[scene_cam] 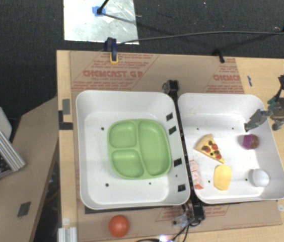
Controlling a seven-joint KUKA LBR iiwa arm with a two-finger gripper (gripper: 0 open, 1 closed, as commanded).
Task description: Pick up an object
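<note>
Because the gripper point(261, 119) hangs by the right bin's far wall point(217, 99), you may bump it before reaching the purple ball point(250, 141); you cannot tell its grip.

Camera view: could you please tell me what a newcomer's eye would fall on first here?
Most striking is the green divided plate in the left bin. Next come the right bin's small things: a pizza slice, a yellow piece, a purple ball and a white ball. The gripper hangs just above the purple ball.
</note>
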